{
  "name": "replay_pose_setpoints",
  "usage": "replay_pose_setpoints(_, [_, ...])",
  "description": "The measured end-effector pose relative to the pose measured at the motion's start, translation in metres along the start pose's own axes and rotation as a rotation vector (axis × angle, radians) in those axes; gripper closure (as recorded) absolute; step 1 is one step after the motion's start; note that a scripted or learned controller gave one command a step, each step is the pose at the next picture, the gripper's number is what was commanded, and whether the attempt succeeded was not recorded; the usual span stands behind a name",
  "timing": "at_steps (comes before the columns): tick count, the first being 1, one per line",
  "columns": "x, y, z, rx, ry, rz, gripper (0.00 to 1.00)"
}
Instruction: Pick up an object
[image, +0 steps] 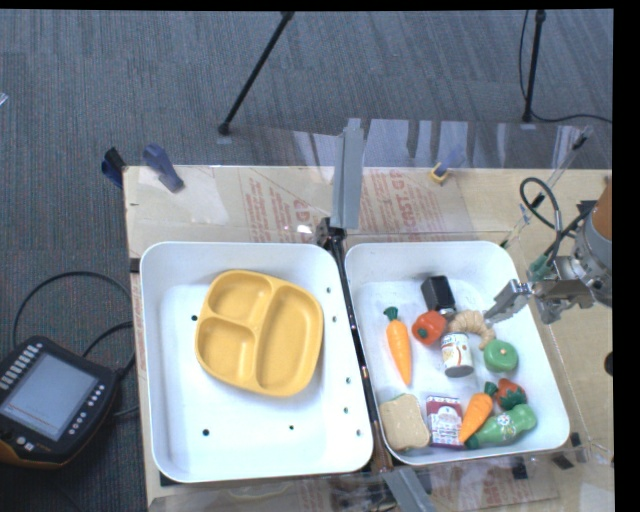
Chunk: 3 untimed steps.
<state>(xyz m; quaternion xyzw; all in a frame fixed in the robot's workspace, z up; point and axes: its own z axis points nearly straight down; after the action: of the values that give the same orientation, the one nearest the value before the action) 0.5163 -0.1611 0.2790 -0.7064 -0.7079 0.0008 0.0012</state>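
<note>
The right bin (400, 262) holds several toy foods. A long carrot (399, 346) lies at its left, with a black box (437, 293) and a red-orange pepper (430, 327) beside it. A beige knotted piece (468, 323), a small can (456, 355) and a green apple (500, 355) sit in the middle. Along the near side lie a bread slice (404, 422), a red packet (442, 416), a small carrot (475, 416) and a green bottle (505, 426). My gripper (503, 303) hangs over the bin's right side, just right of the beige piece, with nothing seen in it.
The left bin (170, 400) bears a yellow divided plate (262, 331). A metal post (348, 185) stands behind the gap between the bins. Cables (540, 200) hang near the arm at the right. A teach pendant (45, 395) lies on the floor at the left.
</note>
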Motion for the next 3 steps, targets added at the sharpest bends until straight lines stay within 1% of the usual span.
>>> replay_pose_setpoints(1, [-0.004, 0.043, 0.082, 0.010, 0.004, -0.076, 0.00])
replay_pose_setpoints(2, [-0.006, 0.045, 0.069, 0.001, 0.003, -0.070, 1.00])
replay_pose_setpoints(3, [0.017, 0.129, 0.034, -0.003, 0.000, 0.180, 1.00])
